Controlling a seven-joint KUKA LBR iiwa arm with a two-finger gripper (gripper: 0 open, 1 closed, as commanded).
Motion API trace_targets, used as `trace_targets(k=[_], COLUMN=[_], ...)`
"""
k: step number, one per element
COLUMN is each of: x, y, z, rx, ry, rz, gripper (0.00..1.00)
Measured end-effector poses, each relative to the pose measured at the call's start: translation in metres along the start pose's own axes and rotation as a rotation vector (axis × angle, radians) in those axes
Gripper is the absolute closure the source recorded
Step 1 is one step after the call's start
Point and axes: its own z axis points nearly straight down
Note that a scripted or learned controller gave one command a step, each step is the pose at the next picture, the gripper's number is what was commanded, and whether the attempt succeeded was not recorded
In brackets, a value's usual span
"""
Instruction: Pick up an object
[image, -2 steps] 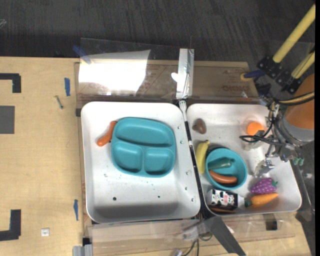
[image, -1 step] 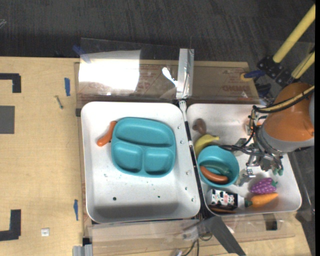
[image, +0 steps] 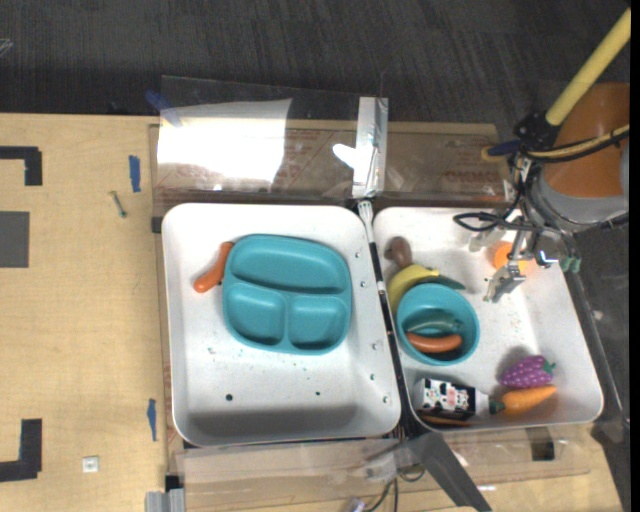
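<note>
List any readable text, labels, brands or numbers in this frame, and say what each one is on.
None can be read.
Small black-and-white printed carton in the right white bin: its print is too blurred to read.
Small white square tag on the wooden bench: too small to read.

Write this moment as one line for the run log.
task: pick object | gripper: over right bin, upper part, nothing seen held | nearest: bowl | left bin: tray

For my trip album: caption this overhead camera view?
Robot gripper hovers over the right bin of toy food; a teal tray fills the left.
</note>
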Motion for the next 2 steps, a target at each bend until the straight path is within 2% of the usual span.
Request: trace_targets(k=[1, 2], x=[-0.012, -0.016], y=[-0.019, -0.018], z=[0.029, 0.015], rx=[0.000, 0.003], ry=[0.000, -0.012], rz=[0.081, 0.078], gripper=[0.00, 1.00])
